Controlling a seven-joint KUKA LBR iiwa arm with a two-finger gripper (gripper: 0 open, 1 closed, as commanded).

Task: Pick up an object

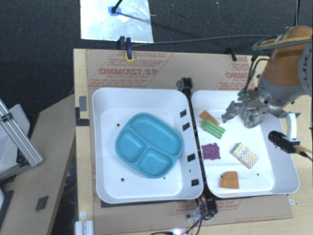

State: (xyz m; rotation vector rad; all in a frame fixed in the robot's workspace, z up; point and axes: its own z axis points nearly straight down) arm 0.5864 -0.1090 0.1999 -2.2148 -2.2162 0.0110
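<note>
My gripper (243,112) hangs over the upper middle of the right bin (283,180), with its fingers spread apart and nothing between them. To its left lie a small orange piece (208,117) and a green ridged piece (213,129). Lower in the bin are a purple cluster (211,152), a white patterned block (244,155) and an orange-brown cracker-like square (229,179). All these objects rest on the bin floor, apart from the gripper.
The left bin (105,180) holds a blue divided plate (148,144). A black divider with clips (190,131) runs between the bins. The arm's orange band (288,53) and a black attachment (282,141) overhang the right bin's right side.
</note>
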